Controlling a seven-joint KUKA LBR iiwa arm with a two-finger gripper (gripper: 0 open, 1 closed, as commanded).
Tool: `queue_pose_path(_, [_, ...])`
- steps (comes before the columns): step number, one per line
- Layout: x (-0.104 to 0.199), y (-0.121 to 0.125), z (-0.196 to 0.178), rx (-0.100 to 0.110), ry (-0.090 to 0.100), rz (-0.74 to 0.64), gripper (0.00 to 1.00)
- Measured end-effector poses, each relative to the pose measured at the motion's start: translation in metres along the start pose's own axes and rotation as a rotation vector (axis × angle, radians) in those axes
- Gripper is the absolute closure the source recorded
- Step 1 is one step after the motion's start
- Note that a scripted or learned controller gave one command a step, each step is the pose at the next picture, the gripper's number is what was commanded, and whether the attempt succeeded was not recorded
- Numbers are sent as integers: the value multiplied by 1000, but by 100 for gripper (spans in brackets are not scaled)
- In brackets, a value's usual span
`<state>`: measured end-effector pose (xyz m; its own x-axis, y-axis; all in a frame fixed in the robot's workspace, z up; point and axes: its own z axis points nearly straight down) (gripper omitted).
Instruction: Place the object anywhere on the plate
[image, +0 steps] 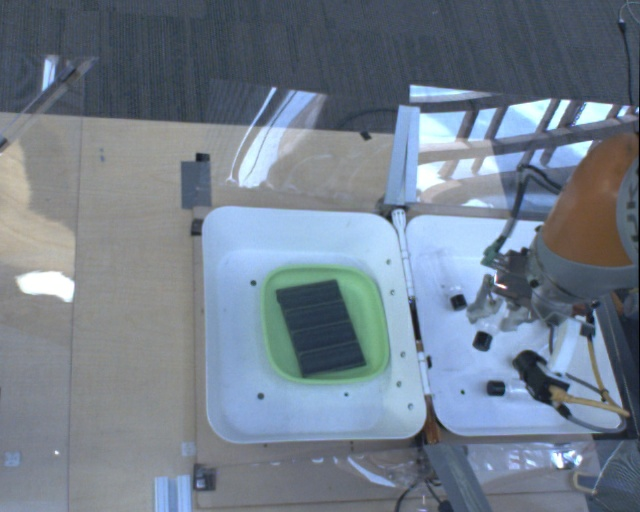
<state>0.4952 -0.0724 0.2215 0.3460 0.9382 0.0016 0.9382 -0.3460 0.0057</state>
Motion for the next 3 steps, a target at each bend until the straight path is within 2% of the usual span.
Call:
queue_pose_path(1, [93,-7,17,2,1,-186,100])
queue_pose_path(2, [93,-7,17,2,1,-186,0])
queue_pose_path(3, [69,32,37,0,0,-213,0])
